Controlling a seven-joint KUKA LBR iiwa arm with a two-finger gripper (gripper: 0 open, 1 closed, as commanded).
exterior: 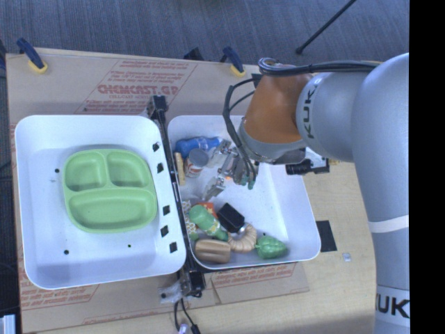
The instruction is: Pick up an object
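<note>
While the gripper point(233, 171) hung low over the right bin point(295, 207), you could not tell how its jaws stood or if it held anything
You had the toys in the near part of that bin: the black block point(231, 218) looked light, stiff and rather smooth, so you would take it across its short sides; its long axis ran slanted, from far-left to near-right, just beside the green toy point(203, 218) and the brown bread roll point(211, 250)
</note>
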